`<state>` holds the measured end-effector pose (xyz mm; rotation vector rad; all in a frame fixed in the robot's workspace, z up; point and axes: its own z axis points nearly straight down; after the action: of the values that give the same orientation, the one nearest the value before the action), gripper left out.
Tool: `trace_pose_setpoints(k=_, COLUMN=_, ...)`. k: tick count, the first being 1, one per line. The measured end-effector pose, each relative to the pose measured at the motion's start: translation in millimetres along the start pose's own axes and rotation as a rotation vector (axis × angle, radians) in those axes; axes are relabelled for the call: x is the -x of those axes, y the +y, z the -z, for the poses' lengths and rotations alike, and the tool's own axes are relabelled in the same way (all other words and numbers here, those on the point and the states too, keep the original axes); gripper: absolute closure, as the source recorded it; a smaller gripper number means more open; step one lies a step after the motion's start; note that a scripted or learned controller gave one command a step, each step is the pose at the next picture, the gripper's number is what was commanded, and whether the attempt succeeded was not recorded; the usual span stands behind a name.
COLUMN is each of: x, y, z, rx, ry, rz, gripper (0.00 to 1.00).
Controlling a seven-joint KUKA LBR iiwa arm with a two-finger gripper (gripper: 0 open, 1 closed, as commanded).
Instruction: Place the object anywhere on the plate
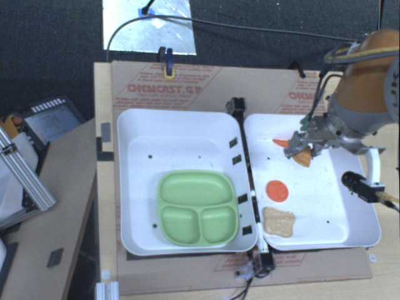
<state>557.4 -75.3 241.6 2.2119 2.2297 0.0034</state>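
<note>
- The object looks to be the small tan-orange wedge [303,159] in the right bin [359,224], lying up toward the bin's far side, well apart from the green plate [197,206] that sits in the left bin [134,167].
- The gripper [299,149] is right on top of that wedge; whether it has hold of it, or how it is set at all, I cannot tell from here, as the metal blurs into the piece.
- So I'd judge this is the grasping step, with nothing yet carried over.
- Next, by my reckoning, comes a firm hold, a lift clear of the divider between the bins, then a carry across to the plate, which lies to the wedge's left and nearer the camera.
- Near the wedge: an orange sliver [280,143] just to its left, a round orange-red disc [277,190] nearer the camera, and a pale beige lump [279,222] beyond that, toward the near rim.
- The plate has three compartments; any would do.
- Under the bins a board [187,83] bears red print, "CHEMCAST" legible, repeated; the letters after it are too faint for me.
</note>
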Motion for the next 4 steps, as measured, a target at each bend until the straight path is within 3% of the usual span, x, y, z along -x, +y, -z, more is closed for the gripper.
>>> trace_pose_setpoints(k=4, x=-196.0, y=17.8, z=-24.6, rx=0.0, ry=0.001, rz=0.001, gripper=1.0)
